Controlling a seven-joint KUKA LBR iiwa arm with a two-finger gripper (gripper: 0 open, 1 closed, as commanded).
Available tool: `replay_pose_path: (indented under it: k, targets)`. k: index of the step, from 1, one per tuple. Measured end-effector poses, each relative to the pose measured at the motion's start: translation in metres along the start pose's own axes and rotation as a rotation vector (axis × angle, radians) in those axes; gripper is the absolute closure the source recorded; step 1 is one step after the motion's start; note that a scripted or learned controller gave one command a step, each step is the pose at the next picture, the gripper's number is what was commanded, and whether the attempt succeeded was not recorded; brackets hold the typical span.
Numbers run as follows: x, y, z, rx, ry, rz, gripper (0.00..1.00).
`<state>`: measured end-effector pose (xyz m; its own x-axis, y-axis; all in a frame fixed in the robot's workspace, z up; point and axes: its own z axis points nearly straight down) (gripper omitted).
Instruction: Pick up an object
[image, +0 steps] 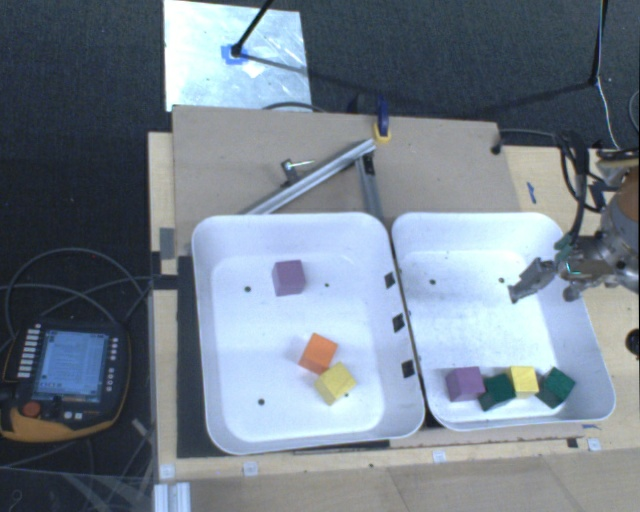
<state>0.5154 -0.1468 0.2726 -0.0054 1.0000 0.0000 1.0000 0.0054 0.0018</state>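
Over the right bin (590, 345), near its upper right side, my gripper (545, 280) hangs above bare white floor; one grey finger (527, 279) points left toward the bin's middle, and I cannot tell whether my fingers are spread or closed, though nothing shows between them. Along that bin's lower edge lie a purple block (464, 382), a dark green block (496, 390) touching it, a yellow block (524, 379) and a second green block (556, 385) at the right end, all well apart from my gripper. Across the divide, the left bin (215, 300) holds a purple cube (289, 277) toward the top, with an orange cube (318, 353) and a yellow cube (336, 382) touching lower down. Left of the bench sits a handheld pendant (65, 375); its lit screen is too small to read, and no other writing is legible.
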Motion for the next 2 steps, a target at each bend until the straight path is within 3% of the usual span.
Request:
replay_pose_path:
  k: [1,2]
  targets:
    - [0.000,0.000,0.000,-0.001,0.000,0.001,0.00]
    - [0.000,0.004,0.042,0.004,0.000,0.003,0.00]
